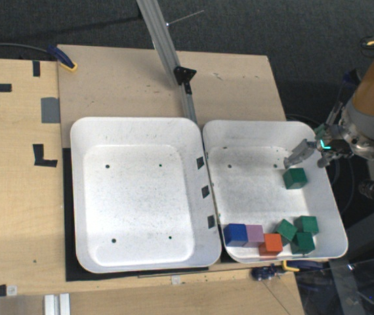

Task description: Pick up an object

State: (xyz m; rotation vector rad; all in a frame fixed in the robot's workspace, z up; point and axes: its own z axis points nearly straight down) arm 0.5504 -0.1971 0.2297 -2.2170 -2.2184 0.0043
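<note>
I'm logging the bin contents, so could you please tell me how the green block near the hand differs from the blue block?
The lone green block is green; the blue block is blue. The green one sits apart in the right bin, just below the hand, while the blue one lies in the cluster along the near wall, touching a lilac block. Both are small cubes of similar size in the same bin.

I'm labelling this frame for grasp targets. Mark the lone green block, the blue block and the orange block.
lone green block point(294, 178), camera view, top face.
blue block point(235, 234), camera view, top face.
orange block point(272, 243), camera view, top face.

Green, blue, purple, orange blocks point(272, 236); white bins point(141, 126)
</note>
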